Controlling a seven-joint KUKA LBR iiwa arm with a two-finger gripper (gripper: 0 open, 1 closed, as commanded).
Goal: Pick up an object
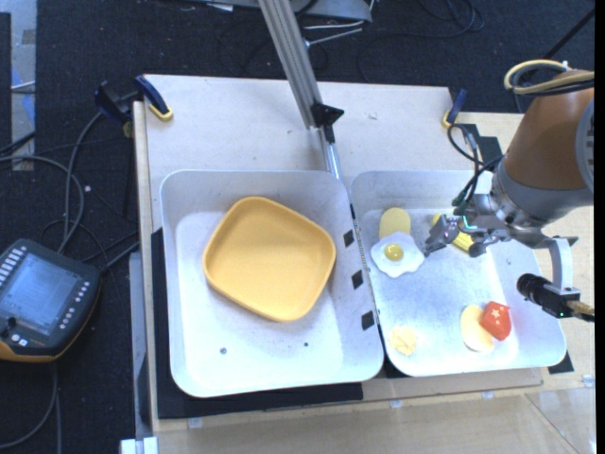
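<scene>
A small yellow object (462, 241) lies near the far edge of the right bin (529, 353), at about one o'clock from that bin's middle, and the gripper (456, 235) sits right over it, its dark fingers spread to either side; whether they actually touch or grip the object cannot be told. At nine o'clock from the gripper lies a fried egg toy (396, 255), with a yellow oval piece (395, 221) just beyond it at twelve o'clock. Toward the bin's near edge rest a pale yellow lump (404, 340) and a red-and-cream piece (486, 325). The left bin (189, 348) holds a yellow square plate (269, 257).
</scene>
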